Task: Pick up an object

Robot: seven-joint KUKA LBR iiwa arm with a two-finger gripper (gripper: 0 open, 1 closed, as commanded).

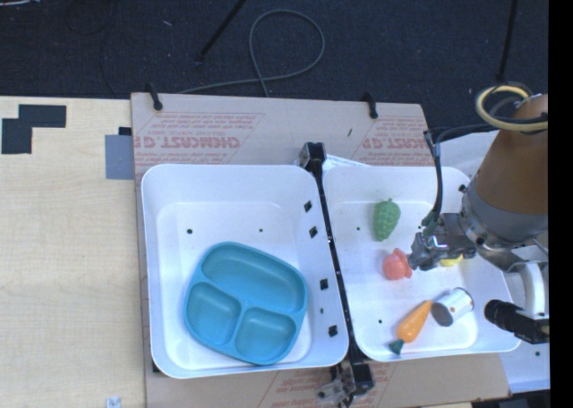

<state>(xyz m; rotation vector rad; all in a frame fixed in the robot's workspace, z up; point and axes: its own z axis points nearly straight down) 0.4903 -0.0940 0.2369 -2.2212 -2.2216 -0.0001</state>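
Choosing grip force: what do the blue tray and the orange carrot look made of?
The blue tray looks like rigid moulded plastic: uniform colour, rounded compartments, a soft sheen. The orange carrot seems a plastic or rubber toy, smooth and evenly coloured with a green tip; hardness can't be judged.

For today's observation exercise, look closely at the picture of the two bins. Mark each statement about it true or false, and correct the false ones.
1. The blue divided plate lies in the left bin. True.
2. The toy carrot lies on the blue plate. False: it lies in the right bin, near its front edge.
3. The green toy lies farther back in the bin than the red toy. True.
4. The gripper hangs over the left bin. False: it is over the right bin, close beside the red toy.
5. The plate has three compartments. True.
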